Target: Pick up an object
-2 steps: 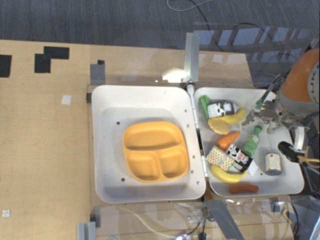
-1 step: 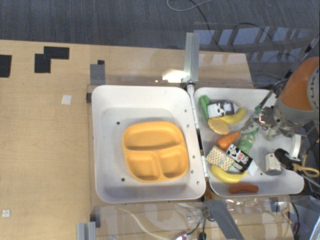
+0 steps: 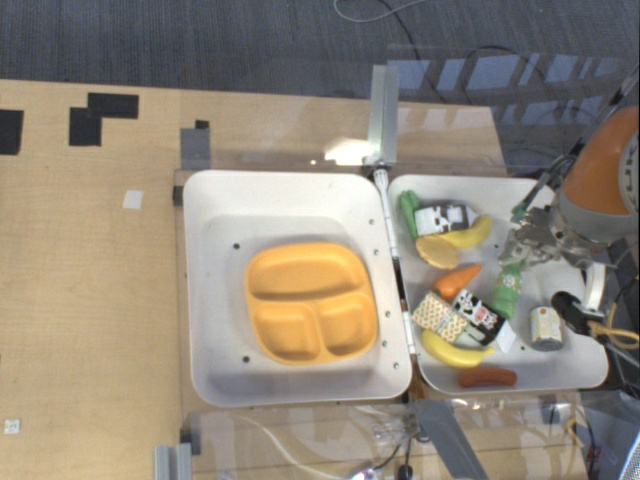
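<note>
The right bin (image 3: 575, 368) holds several small items. Among them are a green bottle (image 3: 507, 292), an orange carrot (image 3: 457, 279), two yellow bananas (image 3: 471, 235) (image 3: 455, 351), a black-and-white carton (image 3: 446, 217), a red sausage (image 3: 487, 376) and a small can (image 3: 545, 326). My gripper (image 3: 524, 251) hangs low over the right half of this bin, just above the top of the green bottle. Nothing can be seen held in it.
The left bin (image 3: 215, 268) holds an orange compartment tray (image 3: 305, 303). A green item (image 3: 408, 211) lies by the divider between the bins, with a patterned packet (image 3: 432, 315) and a cow-print box (image 3: 479, 316) further forward. The arm's orange band (image 3: 605, 163) looms over the right bin's far right.
</note>
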Motion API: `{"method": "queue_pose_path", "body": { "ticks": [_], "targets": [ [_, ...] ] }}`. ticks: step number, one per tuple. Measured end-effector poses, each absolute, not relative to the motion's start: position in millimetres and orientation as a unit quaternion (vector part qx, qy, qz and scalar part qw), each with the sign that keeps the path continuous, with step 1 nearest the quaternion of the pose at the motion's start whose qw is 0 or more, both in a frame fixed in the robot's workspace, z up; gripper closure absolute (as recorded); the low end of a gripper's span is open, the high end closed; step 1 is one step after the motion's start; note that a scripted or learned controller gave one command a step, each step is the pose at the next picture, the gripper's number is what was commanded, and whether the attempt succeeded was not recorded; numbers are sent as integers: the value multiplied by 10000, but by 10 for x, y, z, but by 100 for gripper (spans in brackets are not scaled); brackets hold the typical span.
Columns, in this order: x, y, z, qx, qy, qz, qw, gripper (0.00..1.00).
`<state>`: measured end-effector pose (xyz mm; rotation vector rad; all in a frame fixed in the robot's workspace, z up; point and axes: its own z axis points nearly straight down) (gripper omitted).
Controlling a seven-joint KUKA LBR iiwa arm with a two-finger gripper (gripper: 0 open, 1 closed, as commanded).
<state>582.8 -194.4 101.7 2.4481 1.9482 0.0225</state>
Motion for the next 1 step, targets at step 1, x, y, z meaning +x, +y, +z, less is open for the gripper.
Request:
{"method": "queue_pose_path", "body": {
  "ticks": [1],
  "targets": [
    [5933, -1803, 1386, 6512, 7589, 19, 32, 100]
  ]
}}
